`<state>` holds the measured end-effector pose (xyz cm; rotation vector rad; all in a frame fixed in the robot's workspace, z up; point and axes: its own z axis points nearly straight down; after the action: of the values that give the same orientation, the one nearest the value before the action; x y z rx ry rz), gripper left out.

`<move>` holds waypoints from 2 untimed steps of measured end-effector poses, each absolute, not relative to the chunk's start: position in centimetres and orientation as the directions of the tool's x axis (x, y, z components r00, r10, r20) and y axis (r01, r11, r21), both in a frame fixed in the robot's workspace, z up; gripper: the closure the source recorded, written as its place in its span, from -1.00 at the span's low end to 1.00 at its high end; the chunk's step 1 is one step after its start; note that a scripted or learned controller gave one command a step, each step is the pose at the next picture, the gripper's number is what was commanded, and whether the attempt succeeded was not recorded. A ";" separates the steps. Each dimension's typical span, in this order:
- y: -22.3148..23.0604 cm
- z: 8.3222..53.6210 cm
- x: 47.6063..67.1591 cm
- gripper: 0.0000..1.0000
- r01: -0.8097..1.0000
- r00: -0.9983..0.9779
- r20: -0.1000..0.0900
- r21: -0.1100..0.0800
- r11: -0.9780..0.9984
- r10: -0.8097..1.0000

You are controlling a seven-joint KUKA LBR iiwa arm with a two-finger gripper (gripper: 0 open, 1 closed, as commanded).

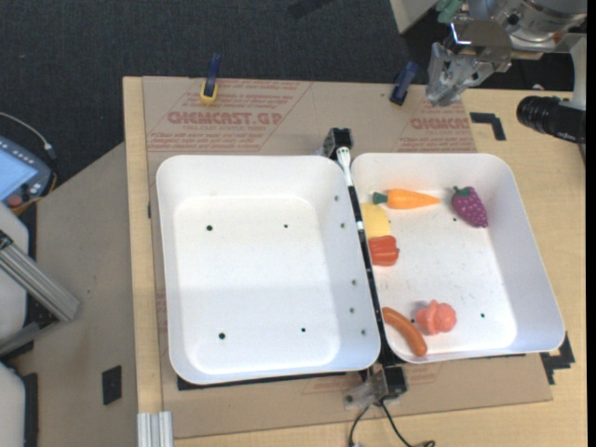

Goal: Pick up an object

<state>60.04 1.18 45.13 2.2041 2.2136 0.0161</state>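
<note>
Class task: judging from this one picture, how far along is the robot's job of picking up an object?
Nothing looks done. The hand hangs above the bench beyond the right bin. The carrot, grapes and red pepper lie in that bin. Descent, grasp and lift remain.

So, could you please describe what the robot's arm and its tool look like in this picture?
The visible end of the arm is pale grey and rounded, with a metallic silver wrist section. Small green fittings and thin cables sit beside it. Below hangs the tool, a compact grey metal block with a boxy, mechanical look.

Bright even light, soft shadows, slightly blurred, mild glare
</note>
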 end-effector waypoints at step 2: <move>1.3 47.2 60.2 1.00 1.000 -0.006 -0.008 0.028 0.006 1.000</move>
<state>60.17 1.26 47.25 2.1968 2.2100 0.0229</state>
